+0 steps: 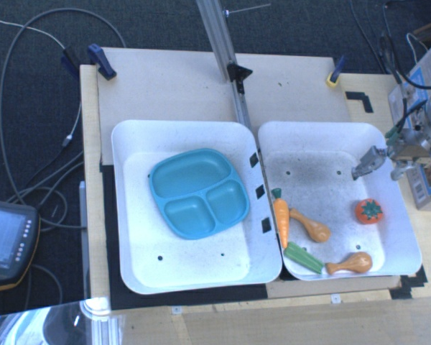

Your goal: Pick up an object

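The right bin [302, 139] holds several toy foods: an orange carrot [281, 222] against its left wall, a tan drumstick [310, 226] beside it, a green vegetable [303, 257], a second drumstick [350, 264] near the front wall, and a red tomato [369, 211] on the right. My gripper [381, 169] hovers at the bin's right side, above and behind the tomato. It is open, with nothing between its fingers.
A blue divided plate [198, 192] lies in the left bin [129, 214]. A metal pole [219, 27] slants down to the wall between the bins. Cables and a tablet [7, 243] lie on the floor at the left.
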`<state>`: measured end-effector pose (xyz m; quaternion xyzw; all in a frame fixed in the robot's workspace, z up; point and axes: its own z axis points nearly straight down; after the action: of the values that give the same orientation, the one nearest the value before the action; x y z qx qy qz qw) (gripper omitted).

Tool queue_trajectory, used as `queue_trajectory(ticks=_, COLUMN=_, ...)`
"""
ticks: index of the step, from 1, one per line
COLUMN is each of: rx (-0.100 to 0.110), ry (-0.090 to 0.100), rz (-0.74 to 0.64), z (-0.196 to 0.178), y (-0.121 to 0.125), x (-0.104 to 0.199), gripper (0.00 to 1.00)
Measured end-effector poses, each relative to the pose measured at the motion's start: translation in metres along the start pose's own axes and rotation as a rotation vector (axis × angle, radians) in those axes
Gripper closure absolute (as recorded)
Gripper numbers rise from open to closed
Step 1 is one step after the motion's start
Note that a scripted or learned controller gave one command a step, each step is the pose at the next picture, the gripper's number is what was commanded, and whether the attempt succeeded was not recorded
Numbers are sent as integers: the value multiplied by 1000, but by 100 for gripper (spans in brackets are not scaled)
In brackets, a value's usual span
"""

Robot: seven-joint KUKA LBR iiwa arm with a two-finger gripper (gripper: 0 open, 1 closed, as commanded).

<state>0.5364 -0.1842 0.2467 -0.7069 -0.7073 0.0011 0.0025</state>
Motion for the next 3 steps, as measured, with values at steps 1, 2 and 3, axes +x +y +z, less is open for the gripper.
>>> queue_trajectory(ticks=1, rx=2, ry=1, rz=0, z=63, y=2, x=3, gripper=0)
queue_trajectory(ticks=2, rx=1, ry=1, rz=0, z=106, y=5, x=3, gripper=0)
queue_trajectory(ticks=3, rx=-6, ry=-1, rz=-1, z=92, y=6, x=2, gripper=100)
